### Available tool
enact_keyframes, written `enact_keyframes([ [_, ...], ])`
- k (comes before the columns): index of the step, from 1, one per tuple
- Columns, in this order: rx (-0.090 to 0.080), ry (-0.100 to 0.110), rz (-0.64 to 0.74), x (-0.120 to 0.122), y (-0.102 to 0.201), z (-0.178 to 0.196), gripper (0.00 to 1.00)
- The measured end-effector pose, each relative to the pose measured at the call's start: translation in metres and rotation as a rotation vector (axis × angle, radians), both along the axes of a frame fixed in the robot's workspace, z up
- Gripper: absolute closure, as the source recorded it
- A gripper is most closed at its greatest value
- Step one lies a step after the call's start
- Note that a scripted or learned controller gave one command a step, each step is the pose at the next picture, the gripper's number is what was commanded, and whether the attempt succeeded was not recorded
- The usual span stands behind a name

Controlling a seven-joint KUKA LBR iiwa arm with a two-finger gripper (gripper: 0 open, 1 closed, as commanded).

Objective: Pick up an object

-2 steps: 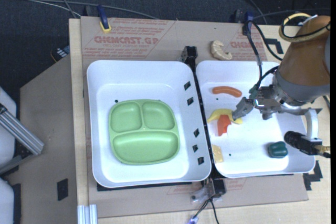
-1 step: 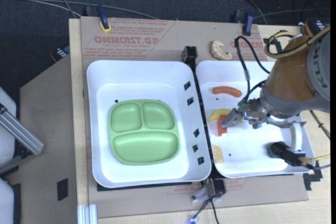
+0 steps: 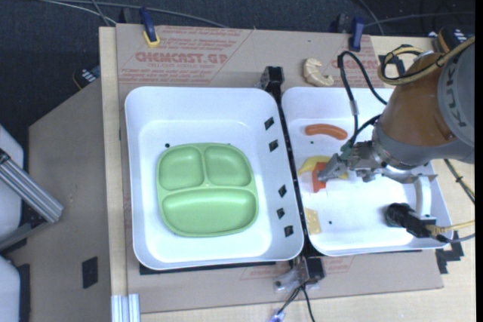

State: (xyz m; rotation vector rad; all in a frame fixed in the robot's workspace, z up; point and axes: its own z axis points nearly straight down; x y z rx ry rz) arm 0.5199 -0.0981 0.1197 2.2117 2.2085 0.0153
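Note:
In the right bin (image 3: 362,237), my gripper (image 3: 326,174) hangs low over its left half, reaching in from the right. Right at its tip lie a yellow piece (image 3: 311,164) and a small red piece (image 3: 318,183); I cannot tell whether either is between the fingers. An orange sausage-shaped object (image 3: 326,131) lies further back in the same bin, apart from the gripper. A small tan block (image 3: 311,220) rests near the bin's front left corner.
The left bin (image 3: 143,124) holds a green divided plate (image 3: 207,188). A beige curved object (image 3: 318,72) lies on the bench behind the right bin. Blue clamps (image 3: 150,29) and cables sit along the bench's back edge.

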Motion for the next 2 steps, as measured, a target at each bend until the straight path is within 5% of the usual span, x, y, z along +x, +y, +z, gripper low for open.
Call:
enact_keyframes([
  [1,0.004,0.000,-0.001,0.001,0.001,0.010,1.00],
  [2,0.004,0.014,0.002,0.000,-0.001,0.053,1.00],
])
